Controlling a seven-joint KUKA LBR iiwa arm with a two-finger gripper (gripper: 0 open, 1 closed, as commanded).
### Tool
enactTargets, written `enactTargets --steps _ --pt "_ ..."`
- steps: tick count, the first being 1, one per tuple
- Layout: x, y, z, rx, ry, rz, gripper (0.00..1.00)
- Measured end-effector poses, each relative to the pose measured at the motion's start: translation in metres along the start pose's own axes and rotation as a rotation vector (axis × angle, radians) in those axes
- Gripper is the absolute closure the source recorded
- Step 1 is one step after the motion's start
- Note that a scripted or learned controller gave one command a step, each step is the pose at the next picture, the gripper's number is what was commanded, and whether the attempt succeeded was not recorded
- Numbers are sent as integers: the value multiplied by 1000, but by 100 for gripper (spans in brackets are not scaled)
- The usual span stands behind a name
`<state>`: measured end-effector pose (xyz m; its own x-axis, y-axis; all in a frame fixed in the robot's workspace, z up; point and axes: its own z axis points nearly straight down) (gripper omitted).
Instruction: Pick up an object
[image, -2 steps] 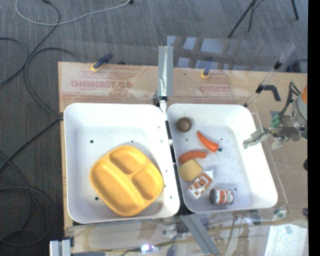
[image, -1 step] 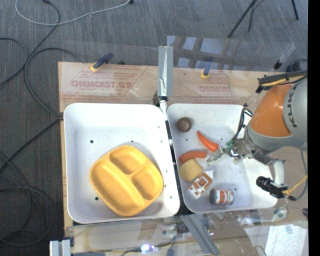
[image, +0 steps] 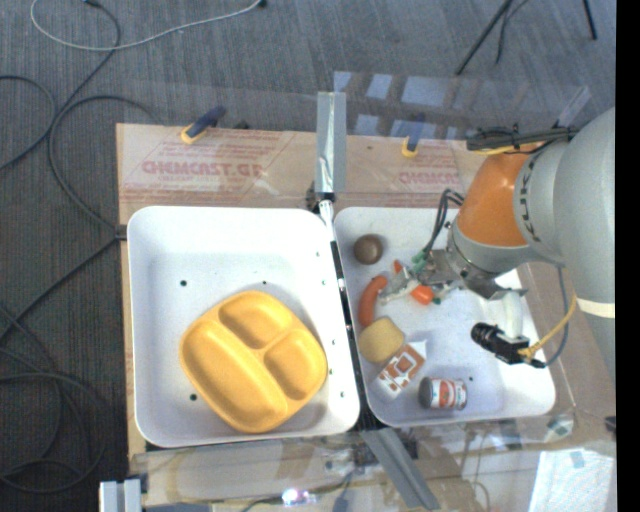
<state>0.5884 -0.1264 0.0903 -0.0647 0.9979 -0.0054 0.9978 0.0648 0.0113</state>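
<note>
My gripper (image: 415, 283) reaches into the right bin (image: 520, 400) from the right, below the arm's orange band (image: 497, 205). A small orange-red piece (image: 424, 295) lies right at its tip; whether it is held is hidden. Just to the left of the gripper lies an orange sausage-shaped object (image: 372, 296). A brown ball (image: 369, 248) rests at the bin's far left corner. A tan bun-like block (image: 381, 340), a white carton with red print (image: 401, 369) and a small can (image: 443, 393) on its side sit toward the front.
The left bin (image: 160, 260) holds a yellow divided tray (image: 254, 359). A black plug on a yellow cable (image: 498, 341) hangs over the right bin's right side. A metal divider (image: 329, 150) stands between the bins at the back.
</note>
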Motion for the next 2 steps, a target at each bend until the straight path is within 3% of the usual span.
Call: enactTargets --steps 1,2 --pt "1 1 -10 -2 1 -1 100" --pt "65 67 -93 14 1 155 100"
